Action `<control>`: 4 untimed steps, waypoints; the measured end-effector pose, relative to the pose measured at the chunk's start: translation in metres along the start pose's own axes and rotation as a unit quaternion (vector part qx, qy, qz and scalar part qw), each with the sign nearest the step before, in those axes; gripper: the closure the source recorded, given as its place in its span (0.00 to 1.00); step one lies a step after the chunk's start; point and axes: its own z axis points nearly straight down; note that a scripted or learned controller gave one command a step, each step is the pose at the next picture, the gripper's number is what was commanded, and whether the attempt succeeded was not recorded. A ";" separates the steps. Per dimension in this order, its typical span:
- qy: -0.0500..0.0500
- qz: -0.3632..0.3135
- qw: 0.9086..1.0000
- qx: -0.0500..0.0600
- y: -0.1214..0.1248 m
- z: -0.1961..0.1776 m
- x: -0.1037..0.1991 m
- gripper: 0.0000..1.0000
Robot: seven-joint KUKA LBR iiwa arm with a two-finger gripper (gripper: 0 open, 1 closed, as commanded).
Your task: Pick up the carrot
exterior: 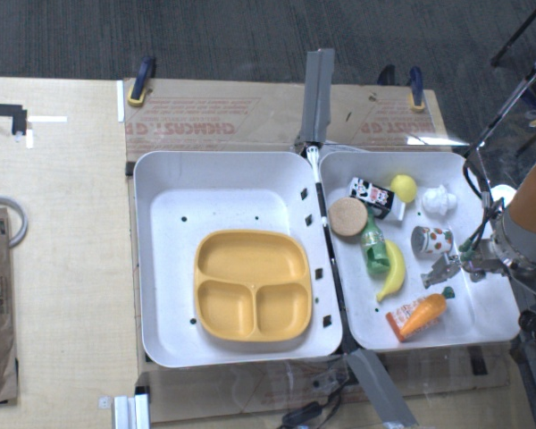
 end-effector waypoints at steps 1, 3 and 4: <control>0.001 -0.122 0.993 0.000 0.001 0.046 0.016 0.00; 0.001 -0.017 1.000 0.002 0.003 0.039 0.068 1.00; -0.001 -0.296 0.955 -0.001 0.054 -0.073 0.036 1.00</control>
